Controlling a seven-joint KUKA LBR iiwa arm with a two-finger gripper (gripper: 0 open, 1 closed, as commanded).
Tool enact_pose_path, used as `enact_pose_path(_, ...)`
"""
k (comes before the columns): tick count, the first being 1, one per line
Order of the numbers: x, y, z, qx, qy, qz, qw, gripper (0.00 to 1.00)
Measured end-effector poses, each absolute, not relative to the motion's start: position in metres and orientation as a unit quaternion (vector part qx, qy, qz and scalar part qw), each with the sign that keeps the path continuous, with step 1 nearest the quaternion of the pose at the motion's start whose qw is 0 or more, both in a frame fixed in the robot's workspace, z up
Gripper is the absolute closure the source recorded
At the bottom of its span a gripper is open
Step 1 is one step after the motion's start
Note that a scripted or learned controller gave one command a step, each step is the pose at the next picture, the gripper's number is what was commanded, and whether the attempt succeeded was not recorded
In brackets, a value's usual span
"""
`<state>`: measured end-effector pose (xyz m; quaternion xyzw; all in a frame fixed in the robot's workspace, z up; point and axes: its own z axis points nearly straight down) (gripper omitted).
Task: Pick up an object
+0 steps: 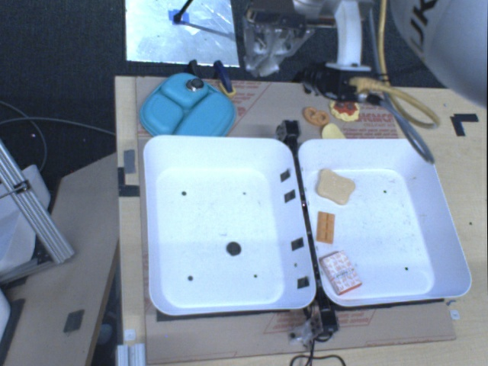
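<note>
Evenly and brightly lit from above, with strong glare off the foil sheet (179, 17) at top left, whites of both bins (221, 227) nearly blown out, a soft shadow band across the left bin's floor, dark surroundings, and mild overall softness and grain.

I see three objects flat in the right bin (427, 227): tan biscuit (335, 186), orange wafer (325, 227), patterned packet (340, 272) nearest me.

Gripper (263, 52) high at the top edge, arm raised.
</note>
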<state>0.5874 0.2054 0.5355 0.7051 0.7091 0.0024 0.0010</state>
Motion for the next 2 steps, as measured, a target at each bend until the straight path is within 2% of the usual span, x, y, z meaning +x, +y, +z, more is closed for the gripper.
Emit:
enact_pose_path(1, 0.519, 0.171, 0.533, 0.707, 0.707, -0.0011, -0.001, 1.00)
enact_pose_path(2, 0.561, 0.223, 0.536, 0.706, 0.709, 0.0027, 0.001, 1.00)
